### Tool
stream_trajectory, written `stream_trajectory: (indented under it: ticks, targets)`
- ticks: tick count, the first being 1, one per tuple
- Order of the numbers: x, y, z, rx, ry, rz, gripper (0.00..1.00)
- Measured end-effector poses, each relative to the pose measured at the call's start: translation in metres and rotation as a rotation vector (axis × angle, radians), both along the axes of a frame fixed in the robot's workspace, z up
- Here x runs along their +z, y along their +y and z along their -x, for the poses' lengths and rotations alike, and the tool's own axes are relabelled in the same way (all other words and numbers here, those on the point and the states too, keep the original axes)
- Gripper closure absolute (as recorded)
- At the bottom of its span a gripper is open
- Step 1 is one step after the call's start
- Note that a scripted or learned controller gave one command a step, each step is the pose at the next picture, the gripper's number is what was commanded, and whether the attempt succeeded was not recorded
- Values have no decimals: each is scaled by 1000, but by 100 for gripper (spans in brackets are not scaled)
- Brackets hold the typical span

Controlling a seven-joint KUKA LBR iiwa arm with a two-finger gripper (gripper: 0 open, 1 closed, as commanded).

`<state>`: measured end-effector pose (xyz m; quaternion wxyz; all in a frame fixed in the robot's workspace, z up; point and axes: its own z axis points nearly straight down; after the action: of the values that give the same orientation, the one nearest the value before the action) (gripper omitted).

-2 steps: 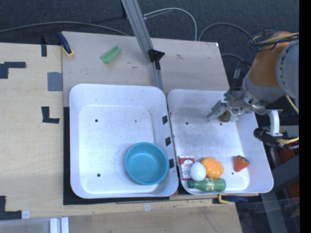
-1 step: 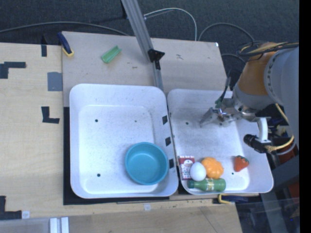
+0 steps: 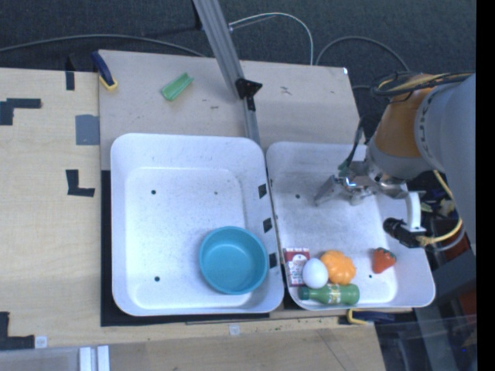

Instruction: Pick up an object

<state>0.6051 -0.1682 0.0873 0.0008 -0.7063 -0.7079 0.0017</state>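
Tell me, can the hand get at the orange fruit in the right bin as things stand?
Probably yes: the hand hangs over bare bin floor, and the orange fruit lies uncovered, though an egg and bottle crowd it.

A pale wooden desk (image 3: 46, 230) marked with dark tape pieces stands on dark carpeted floor (image 3: 93, 10), where thin cables (image 3: 271, 18) trail beside a slanted grey metal pole (image 3: 220, 37).

Glossy plastic blue bowl (image 3: 232, 259) in a speckled matt white bin (image 3: 131, 157) (bench (image 3: 39, 168) pale wood).
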Motion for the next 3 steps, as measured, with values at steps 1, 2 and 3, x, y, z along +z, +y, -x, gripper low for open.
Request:
stream_trajectory:
  ticks: [1,2,3]
  targets:
    - [11,1,0,2,-1,-1,100]
    - [73,-3,1,-1,-8,0,100]
    - [118,-2,0,-1,-7,0,100]
